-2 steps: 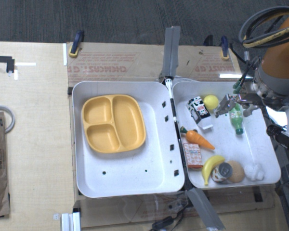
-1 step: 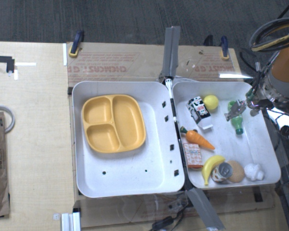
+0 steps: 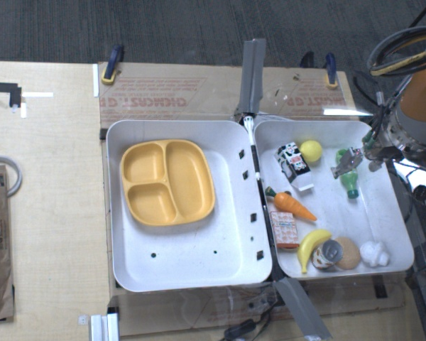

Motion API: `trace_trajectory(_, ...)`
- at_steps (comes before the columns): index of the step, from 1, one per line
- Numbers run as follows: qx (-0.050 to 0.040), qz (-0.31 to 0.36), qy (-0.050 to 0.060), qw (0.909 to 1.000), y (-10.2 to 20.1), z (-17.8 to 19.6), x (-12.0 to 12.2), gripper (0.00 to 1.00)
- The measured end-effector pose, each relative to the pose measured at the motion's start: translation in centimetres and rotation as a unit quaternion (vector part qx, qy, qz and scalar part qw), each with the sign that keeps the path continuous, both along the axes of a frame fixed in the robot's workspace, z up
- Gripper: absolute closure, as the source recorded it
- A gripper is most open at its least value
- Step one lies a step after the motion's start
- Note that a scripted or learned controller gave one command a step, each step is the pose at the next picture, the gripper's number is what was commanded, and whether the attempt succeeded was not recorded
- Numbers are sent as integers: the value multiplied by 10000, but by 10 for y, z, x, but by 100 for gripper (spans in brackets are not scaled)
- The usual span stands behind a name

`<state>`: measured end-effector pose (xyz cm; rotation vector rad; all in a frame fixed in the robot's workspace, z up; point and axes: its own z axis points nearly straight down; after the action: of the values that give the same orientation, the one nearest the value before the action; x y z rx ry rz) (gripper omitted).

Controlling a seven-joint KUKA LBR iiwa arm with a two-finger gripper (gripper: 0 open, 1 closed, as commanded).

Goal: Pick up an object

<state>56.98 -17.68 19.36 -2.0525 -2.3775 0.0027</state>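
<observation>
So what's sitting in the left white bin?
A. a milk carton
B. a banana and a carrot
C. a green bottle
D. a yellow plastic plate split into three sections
D: the yellow plastic divided plate lies alone in the left white bin, while the banana, carrot, green bottle and cow-patterned carton all lie in the right white bin.

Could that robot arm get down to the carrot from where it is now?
Probably yes. The carrot lies in the right bin with nothing on top of it, and the gripper hangs over that same bin. A small box beside it might crowd the fingers.
</observation>
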Motion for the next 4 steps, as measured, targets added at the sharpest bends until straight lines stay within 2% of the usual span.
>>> trace_trajectory(1, 27, -458, 7, 9989, -42, -77, 14, 0)
trace_trajectory(2, -7, 367, -23, 9993, -27, -57, 37, 0)
trace_trajectory(3, -8, 382, -21, 9993, -45, -34, 54, 0)
trace_trajectory(4, 44, 309, 2, 9995, -38, -103, 36, 0)
